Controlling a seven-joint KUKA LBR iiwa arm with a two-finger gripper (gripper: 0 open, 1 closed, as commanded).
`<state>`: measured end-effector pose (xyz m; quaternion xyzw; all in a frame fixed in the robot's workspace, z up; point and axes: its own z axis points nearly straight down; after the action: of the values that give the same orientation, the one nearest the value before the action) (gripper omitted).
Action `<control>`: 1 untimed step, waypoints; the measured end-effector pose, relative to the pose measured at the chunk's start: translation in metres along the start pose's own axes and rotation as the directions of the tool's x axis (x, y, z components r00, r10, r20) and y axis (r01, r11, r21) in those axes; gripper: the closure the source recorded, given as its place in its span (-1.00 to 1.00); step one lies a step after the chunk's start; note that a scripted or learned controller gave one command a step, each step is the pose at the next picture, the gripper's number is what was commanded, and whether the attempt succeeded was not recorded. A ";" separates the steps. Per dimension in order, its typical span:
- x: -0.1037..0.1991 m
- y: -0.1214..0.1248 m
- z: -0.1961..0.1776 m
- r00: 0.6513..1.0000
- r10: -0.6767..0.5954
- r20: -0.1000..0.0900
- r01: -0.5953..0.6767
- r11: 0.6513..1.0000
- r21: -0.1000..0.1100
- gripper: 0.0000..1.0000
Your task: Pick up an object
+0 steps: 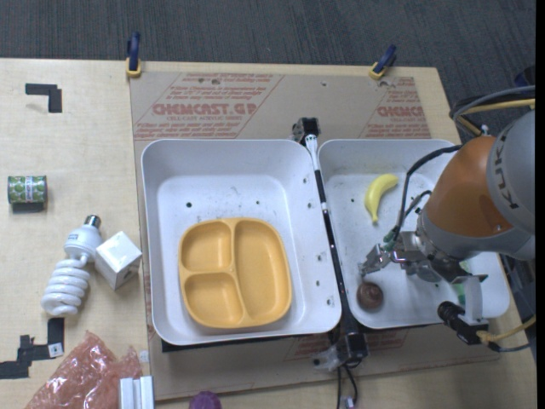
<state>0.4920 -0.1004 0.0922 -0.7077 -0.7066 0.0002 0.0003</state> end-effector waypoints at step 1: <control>-0.001 0.001 -0.010 1.000 0.001 0.001 -0.001 1.000 -0.003 1.00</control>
<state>0.4933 -0.1010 0.1021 -0.7081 -0.7061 -0.0006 -0.0010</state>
